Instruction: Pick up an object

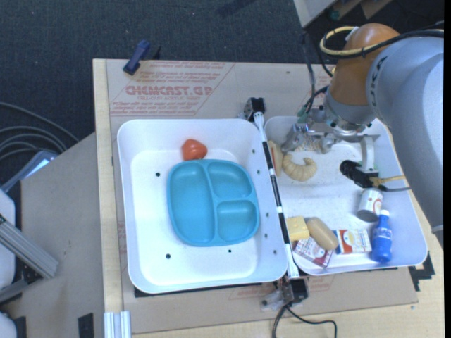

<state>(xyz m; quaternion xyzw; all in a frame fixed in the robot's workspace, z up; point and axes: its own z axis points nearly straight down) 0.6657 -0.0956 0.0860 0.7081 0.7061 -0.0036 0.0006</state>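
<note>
The arm reaches in from the upper right, its gripper (308, 136) low in the right bin (412, 220); how far open, I cannot tell. A croissant (301, 167) lies just below it.

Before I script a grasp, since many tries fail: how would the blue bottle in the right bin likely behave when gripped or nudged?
The blue bottle lies on its side, so a nudge would probably roll it. Its rounded body looks smooth, so it may slip from a pinch. It looks small, likely light, and sits beside the bin wall, leaving little room there.
</note>
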